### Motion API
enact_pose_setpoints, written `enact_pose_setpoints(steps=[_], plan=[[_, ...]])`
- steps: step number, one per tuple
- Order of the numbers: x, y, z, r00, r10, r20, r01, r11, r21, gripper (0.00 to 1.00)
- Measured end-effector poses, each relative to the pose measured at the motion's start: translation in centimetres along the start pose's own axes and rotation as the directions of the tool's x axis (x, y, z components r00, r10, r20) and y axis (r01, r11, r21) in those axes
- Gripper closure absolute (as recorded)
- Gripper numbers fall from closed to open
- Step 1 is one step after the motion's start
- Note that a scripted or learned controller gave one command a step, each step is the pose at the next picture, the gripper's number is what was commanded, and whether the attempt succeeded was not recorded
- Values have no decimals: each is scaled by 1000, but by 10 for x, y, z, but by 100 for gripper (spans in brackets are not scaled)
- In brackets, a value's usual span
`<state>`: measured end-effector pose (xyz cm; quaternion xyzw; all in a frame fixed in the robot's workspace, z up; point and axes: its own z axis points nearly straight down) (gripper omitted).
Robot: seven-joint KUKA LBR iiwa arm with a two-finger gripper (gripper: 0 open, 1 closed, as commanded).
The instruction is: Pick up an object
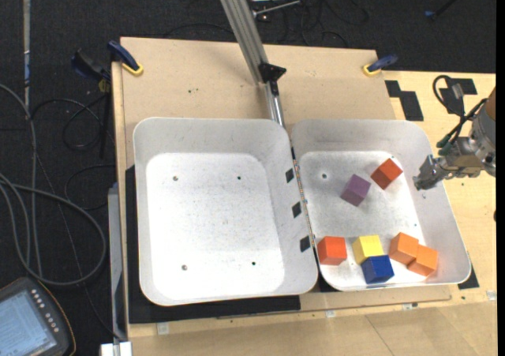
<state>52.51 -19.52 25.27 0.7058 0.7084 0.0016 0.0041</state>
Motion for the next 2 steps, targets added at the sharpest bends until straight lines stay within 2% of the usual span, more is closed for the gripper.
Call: enact_pose_setpoints(steps=[1,2], plan=[[0,2,-36,1000,0,0,0,1000,2,100],[56,8,-38,1000,-5,-4,5,1000,6,100]])
